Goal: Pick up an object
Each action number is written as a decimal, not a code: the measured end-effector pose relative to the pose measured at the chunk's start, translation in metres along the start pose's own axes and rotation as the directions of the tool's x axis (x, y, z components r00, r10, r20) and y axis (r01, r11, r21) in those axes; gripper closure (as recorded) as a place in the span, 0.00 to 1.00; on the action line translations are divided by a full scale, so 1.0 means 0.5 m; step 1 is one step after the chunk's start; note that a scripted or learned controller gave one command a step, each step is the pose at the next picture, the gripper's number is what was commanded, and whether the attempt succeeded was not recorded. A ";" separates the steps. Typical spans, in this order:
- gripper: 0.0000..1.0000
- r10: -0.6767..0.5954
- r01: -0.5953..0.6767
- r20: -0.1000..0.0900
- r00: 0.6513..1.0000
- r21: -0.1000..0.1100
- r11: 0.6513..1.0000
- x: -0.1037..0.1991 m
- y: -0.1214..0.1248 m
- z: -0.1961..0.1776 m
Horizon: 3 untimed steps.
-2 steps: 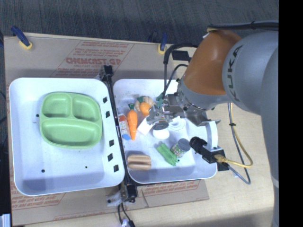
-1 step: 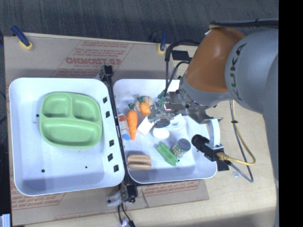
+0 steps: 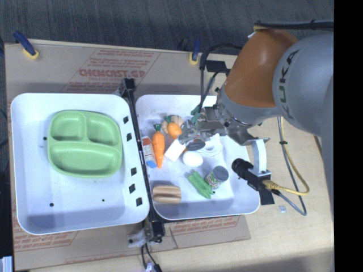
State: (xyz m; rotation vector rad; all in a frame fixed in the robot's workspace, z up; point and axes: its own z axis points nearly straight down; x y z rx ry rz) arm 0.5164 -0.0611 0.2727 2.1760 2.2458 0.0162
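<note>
The right bin (image 3: pixel 238 207) holds several toy foods: an orange carrot (image 3: pixel 159 147), a small orange fruit (image 3: pixel 173 129), a white egg (image 3: pixel 192 159), a green pod (image 3: pixel 199 184), a small tin can (image 3: pixel 216 177), a hot dog bun (image 3: pixel 167 193) and a red-labelled bottle (image 3: pixel 148 151). My gripper (image 3: pixel 194 136) hangs low over the middle of this bin, just right of the carrot and above the egg. A white block (image 3: pixel 174 151) lies at its lower left tip. The arm's wrist covers the fingers.
The left bin (image 3: pixel 28 208) carries a green divided plate (image 3: pixel 85 143). A black clip rail (image 3: pixel 135 146) separates the two bins. A yellow cable (image 3: pixel 292 190) and a black fitting (image 3: pixel 247 172) hang off the arm over the right bin's right rim.
</note>
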 end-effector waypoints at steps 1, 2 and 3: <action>1.00 -0.006 0.006 0.001 1.000 -0.004 1.000 0.000 0.003 -0.021; 1.00 0.025 -0.025 -0.003 1.000 0.021 0.999 0.077 -0.073 0.086; 1.00 0.021 -0.021 -0.002 1.000 0.020 1.000 0.076 -0.071 0.065</action>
